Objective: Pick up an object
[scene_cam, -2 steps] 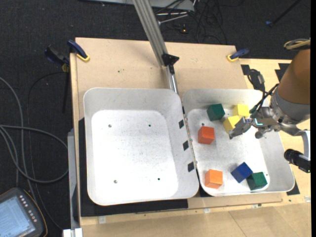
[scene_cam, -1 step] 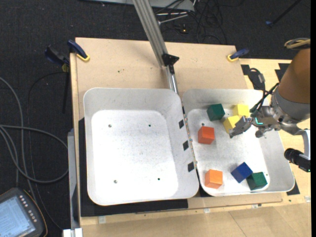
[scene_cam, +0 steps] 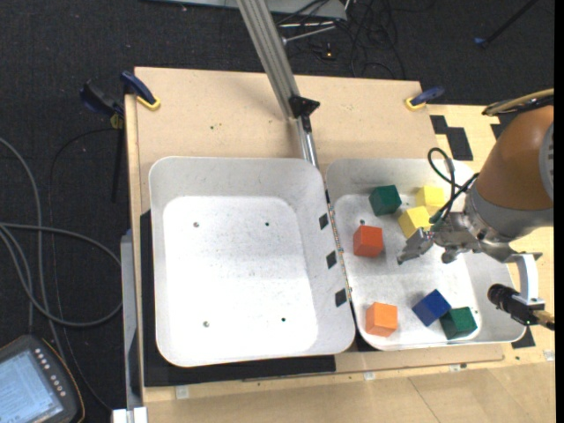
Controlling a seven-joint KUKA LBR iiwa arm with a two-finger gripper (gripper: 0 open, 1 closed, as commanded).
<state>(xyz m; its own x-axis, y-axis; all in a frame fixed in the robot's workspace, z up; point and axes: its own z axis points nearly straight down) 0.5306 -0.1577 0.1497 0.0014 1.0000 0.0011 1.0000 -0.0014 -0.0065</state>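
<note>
In the camera view, the end effector (scene_cam: 421, 247) is seen over the right shallow white plastic bin (scene_cam: 352, 183), fingers spread and grasping nothing, beside the small yellow cube (scene_cam: 412, 220). A closure could nudge that cube aside, or catch the neighbouring red-orange cube (scene_cam: 368, 241).

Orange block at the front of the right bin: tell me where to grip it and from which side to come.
Grip the orange block across two opposite side faces, coming straight down from above. It sits flat, its top exposed, with bare bin floor around it; the blue block lies apart to its right. The gripper hovers further back.
</note>
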